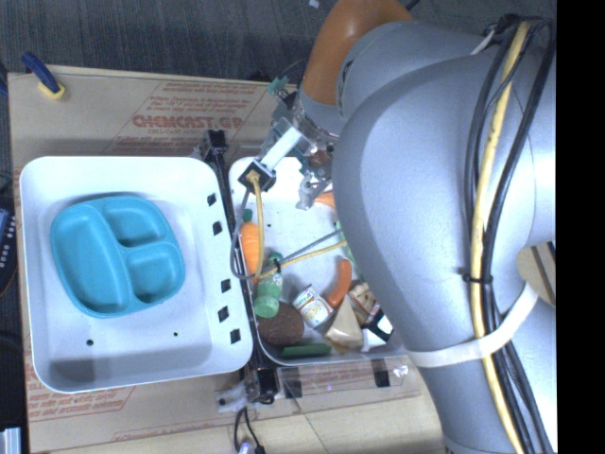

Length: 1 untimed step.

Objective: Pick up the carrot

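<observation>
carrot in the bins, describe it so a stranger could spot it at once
Start at the right bin, half hidden by the grey arm. Along its left wall lies the carrot, just above a green bottle. It is plain orange and tapered, unlike the packaged items below.

A blue divided tray (115,253) lies in the left white bin (57,367), while the right bin's near edge holds a green bottle (267,296), a small jar (310,305), a brown lump (282,325) and a dark green stick (304,350), on the cardboard-covered surface (142,112).
</observation>
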Tool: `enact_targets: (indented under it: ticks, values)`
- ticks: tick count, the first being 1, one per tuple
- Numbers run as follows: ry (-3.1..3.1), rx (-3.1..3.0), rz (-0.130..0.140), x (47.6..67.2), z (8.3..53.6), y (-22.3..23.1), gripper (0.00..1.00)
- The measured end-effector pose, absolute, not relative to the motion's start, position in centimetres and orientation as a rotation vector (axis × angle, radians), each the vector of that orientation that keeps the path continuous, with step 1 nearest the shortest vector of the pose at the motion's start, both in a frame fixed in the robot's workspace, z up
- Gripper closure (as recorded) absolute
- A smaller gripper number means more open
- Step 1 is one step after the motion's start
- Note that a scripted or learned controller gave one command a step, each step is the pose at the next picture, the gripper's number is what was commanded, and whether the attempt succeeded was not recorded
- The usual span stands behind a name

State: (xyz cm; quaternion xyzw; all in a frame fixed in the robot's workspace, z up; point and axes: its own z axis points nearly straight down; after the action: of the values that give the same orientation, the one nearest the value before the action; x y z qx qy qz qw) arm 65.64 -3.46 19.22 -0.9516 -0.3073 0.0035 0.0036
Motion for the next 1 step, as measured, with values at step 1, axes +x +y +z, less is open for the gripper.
enact_targets:
  ticks: [1]
  values:
    - [-1.099,-2.934,0.013,57.28,19.1,-3.06,0.0]
